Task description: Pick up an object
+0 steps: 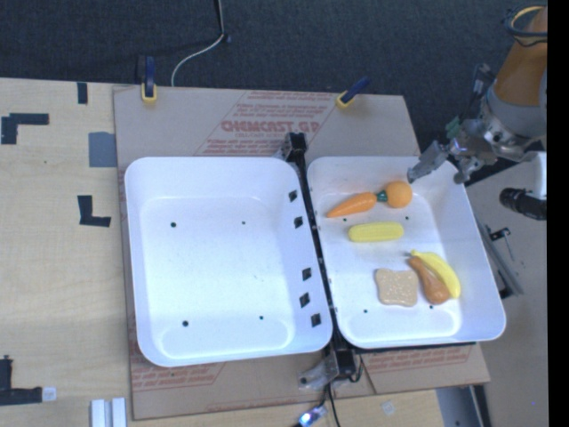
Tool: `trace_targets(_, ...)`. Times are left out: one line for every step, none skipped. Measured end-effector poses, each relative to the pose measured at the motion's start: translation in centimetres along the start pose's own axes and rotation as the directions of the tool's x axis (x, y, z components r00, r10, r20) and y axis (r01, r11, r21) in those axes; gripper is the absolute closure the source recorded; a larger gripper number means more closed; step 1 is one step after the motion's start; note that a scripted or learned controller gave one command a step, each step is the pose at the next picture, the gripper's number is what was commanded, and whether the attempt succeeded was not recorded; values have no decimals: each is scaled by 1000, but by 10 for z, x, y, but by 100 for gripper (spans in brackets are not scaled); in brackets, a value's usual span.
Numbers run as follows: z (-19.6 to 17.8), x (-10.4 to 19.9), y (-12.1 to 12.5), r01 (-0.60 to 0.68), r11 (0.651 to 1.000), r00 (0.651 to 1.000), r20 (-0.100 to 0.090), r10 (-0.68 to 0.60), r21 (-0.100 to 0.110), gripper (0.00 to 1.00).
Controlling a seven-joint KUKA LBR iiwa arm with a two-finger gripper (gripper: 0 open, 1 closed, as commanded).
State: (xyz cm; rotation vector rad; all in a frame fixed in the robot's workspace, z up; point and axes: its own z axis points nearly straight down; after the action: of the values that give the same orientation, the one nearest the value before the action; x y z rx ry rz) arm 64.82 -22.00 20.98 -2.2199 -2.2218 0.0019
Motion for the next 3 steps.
trace_targets(-23,55,21,6,1000,1000,-1,-6,-4,0)
trace_targets(-3,104,16,5,1000,1000,-2,-5,2,0)
trace_targets(28,183,-34,7,1000,1000,-4,-7,7,0)
